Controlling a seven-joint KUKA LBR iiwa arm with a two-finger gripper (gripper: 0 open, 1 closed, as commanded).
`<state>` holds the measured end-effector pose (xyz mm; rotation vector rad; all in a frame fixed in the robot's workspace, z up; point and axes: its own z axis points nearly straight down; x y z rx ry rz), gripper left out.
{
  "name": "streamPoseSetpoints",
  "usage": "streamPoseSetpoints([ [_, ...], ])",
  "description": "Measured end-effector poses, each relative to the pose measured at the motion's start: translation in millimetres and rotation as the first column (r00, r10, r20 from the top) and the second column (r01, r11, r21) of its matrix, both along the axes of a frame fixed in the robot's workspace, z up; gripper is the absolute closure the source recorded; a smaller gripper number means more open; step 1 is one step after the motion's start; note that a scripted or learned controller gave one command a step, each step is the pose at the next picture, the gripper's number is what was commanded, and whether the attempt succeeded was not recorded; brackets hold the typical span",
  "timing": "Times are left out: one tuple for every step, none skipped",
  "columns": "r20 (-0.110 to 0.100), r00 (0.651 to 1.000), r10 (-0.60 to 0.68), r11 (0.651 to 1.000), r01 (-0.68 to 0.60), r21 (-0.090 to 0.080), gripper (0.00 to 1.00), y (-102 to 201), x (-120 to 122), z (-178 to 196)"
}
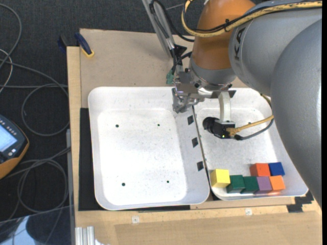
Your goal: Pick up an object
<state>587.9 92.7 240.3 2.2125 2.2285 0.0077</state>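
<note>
Several coloured blocks lie packed together at the near end of the right bin: a yellow block, a green block, a dark green block, a purple block, an orange block, a red-orange block and a blue block. My gripper hangs under the orange wrist band, over the far end of the rim shared by the two bins. It is far from the blocks. Nothing shows in it.
The left bin lies beside the right one on the brown bench. A black part with a green light and a tan cable hang from the wrist over the right bin. The grey arm covers the upper right.
</note>
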Motion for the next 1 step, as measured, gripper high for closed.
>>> streamPoseSetpoints([
  [-0.004,1.0,-0.005,1.0,0.005,-0.003,0.0,-4.0,-0.9,-0.7],
])
